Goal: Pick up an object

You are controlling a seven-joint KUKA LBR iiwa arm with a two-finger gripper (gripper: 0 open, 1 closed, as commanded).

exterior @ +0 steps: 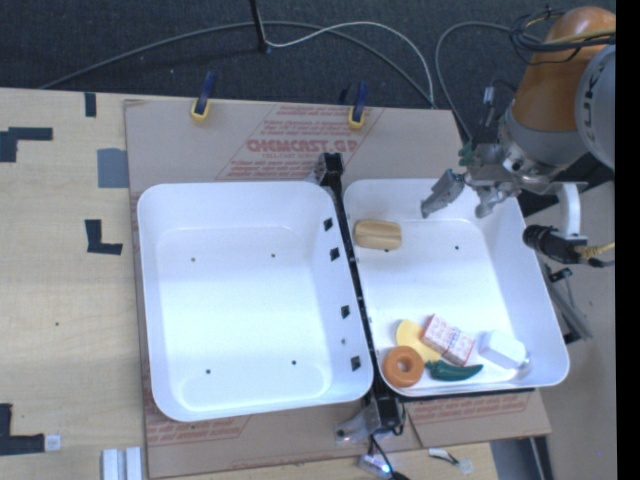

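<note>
Tan bun point(377, 234) alone, far left of right bin point(520, 268); end effector point(461, 201) spread, unladen, far right. Best: centre over bun, descend straight, close.

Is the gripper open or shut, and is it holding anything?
Open: the gripper has its two fingers spread apart above the right bin, with nothing between them.
</note>
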